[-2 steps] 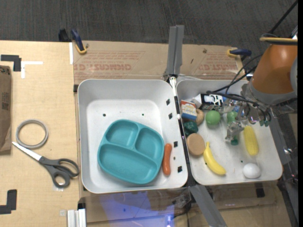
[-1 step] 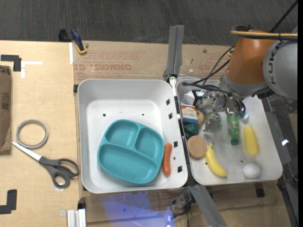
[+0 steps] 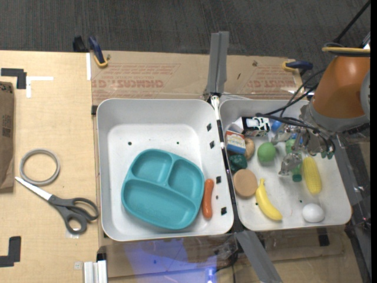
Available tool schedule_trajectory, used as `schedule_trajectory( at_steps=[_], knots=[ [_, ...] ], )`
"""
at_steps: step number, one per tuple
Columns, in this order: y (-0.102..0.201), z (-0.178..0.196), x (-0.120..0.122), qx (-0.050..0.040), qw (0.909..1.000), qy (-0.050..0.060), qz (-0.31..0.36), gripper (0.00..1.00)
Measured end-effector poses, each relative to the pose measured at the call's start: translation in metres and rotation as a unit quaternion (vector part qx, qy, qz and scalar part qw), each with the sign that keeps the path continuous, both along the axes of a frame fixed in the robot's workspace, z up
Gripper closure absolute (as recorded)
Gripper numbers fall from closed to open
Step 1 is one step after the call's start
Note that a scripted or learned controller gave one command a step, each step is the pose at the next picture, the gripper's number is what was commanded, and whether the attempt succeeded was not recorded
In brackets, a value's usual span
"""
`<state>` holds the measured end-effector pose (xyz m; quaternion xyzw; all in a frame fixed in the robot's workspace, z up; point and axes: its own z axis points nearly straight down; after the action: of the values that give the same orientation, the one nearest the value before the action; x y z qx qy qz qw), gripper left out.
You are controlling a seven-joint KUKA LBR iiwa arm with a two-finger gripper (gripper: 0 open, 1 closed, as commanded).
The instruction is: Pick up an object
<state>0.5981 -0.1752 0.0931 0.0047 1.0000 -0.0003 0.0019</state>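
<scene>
hovering over the right bin [image 3: 339,214], gripper [image 3: 288,165] between apple [image 3: 266,152] and corn [image 3: 311,175]; whether it is open or closed cannot be told.

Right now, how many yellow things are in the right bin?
2: a banana near the front, beside the round tan piece, and a corn cob just below the claw. More may be hidden under the arm.
</scene>
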Motion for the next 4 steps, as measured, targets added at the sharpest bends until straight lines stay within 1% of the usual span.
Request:
schedule_trajectory(
  at_steps=[1,2,3,4],
  knots=[
    [0.021,0.000,0.021,0.0003,0.9986,-0.001,-0.052,0.00],
    [0.043,-0.001,-0.021,0.0006,0.9980,0.000,-0.063,0.00],
    [-0.005,0.043,0.049,0.0001,0.9912,-0.002,-0.132,0.00],
    [0.022,0.015,0.059,-0.0017,0.9895,-0.008,-0.144,0.00]
  ],
)
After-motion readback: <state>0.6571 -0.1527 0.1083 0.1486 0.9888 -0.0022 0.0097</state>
